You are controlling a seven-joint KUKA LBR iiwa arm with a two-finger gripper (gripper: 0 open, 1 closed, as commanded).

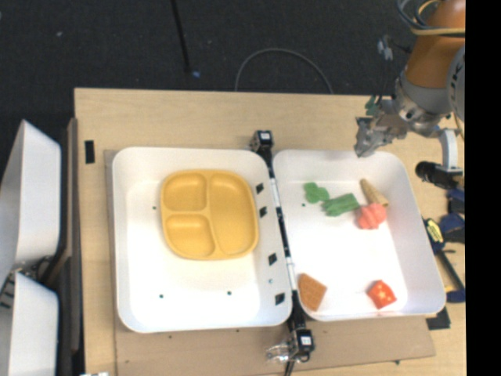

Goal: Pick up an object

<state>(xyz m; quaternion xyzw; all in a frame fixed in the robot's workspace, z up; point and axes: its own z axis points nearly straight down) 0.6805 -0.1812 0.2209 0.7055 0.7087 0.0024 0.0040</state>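
Claw [368,144] hangs over the far rim of the right bin [407,292], nothing between its fingers; can't tell if they're apart or together, too small and blurred. Grey arm [427,73] with orange band reaches in from behind it.

Candidate objects all sit nearer the camera than the claw, inside that bin: green toy piece [329,200] just below and left of it, tan stick [373,191] almost straight below, pink lump [371,216] touching the stick's near end. Farther off, orange wedge [312,291] and red block [381,293] at the near edge. Yellow divided plate [209,213] lies well left in the left bin [133,288].

Progress: nothing grasped or lifted yet. Descent, closing and lift all remain, I judge.
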